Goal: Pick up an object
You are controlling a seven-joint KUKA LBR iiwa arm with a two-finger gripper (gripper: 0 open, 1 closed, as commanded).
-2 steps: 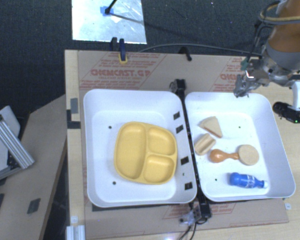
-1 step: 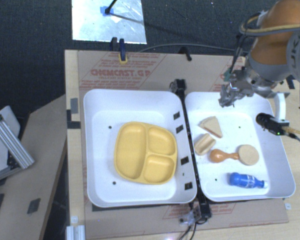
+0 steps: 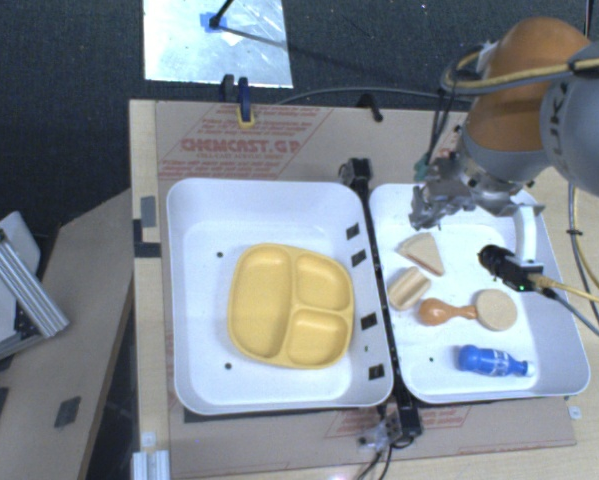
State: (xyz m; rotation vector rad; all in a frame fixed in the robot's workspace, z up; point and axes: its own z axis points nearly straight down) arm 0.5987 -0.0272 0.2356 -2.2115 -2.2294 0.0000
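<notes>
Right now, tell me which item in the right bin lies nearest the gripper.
The tan wedge. It lies just below the gripper, at the bin's far side; the block, spoon, disc and blue bottle lie farther toward the front.

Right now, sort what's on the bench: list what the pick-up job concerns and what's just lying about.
Job:
gripper
tan wedge
bread piece
orange spoon
round biscuit
blue bottle
right bin

Lying about:
yellow divided plate
left bin
foil sheet
</notes>
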